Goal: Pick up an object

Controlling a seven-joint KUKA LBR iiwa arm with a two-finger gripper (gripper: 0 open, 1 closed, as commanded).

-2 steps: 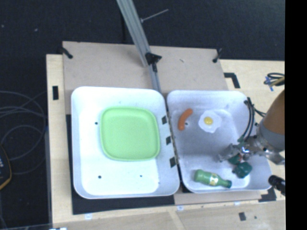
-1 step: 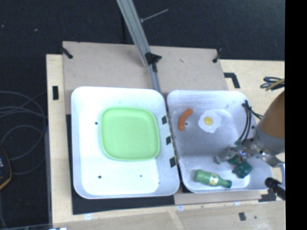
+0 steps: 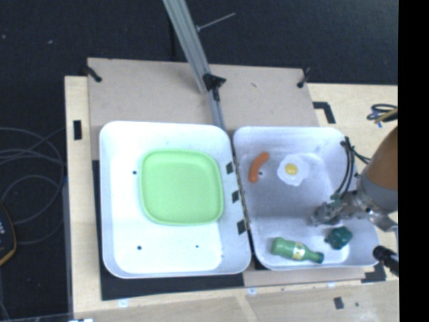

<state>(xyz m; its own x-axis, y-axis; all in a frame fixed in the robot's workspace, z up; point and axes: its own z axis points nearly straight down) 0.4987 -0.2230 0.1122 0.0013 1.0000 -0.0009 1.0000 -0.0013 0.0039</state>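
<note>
**Tool low in the right bin, among four loose objects**

On the far left of the desk lies the left bin, and in it one thing: a pale green square plate, flat and roughly centred. Nothing else sits there apart from a few small dark specks on the white floor.

The right bin touches it along the middle seam and holds the pickable things. Counted across: one orange sausage-shaped piece near the upper left corner; one toy fried egg, white with a yellow yolk, just beside it; one green bottle lying on its side along the near wall; and one small dark teal object toward the right, just above the bottle's cap end. That makes four objects in this bin, one plate in the other, two bins in all.

The tool sits low over the right bin's floor, between the egg and the teal object, with the arm coming in from the right. It reads as a blurred grey cluster; whether it is spread or closed I cannot tell, and nothing can be seen in its grasp.

Judging from here, the likeliest target is the teal object, just beside the tool. The risks: closing on bare floor, since the tool seems to sit a little up and left of it; or nudging the small piece toward the near right corner, where the walls would crowd a grasp. The bottle, being round, could roll if brushed.
</note>
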